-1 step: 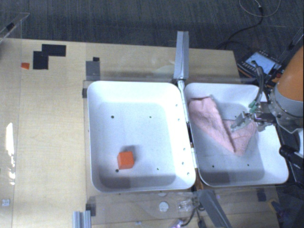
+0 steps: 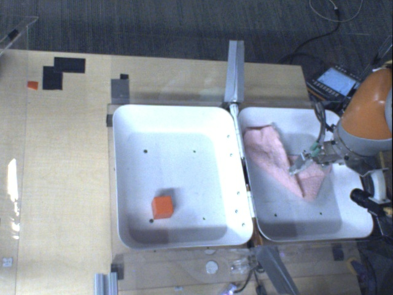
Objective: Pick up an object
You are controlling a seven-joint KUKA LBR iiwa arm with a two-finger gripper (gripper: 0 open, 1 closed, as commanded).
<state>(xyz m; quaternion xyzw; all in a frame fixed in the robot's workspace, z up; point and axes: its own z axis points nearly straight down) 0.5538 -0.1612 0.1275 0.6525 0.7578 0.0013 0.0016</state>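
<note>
On the desk (image 2: pixel 61 165) I see two bins. The right bin (image 2: pixel 350 226) holds a pink cloth (image 2: pixel 273 155) toward its left side, my claw (image 2: pixel 302 165) touching its right edge; grip unclear. An orange cube (image 2: pixel 163 207) sits near the left bin's (image 2: pixel 178 125) front-left corner.

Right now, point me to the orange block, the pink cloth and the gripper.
small orange cube-shaped block (image 2: pixel 163 207): camera view, centre of its top face, in the left bin.
crumpled pink cloth (image 2: pixel 270 153): camera view, middle of its upper fold, in the right bin.
gripper (image 2: pixel 301 165): camera view, its tip, over the cloth.
</note>
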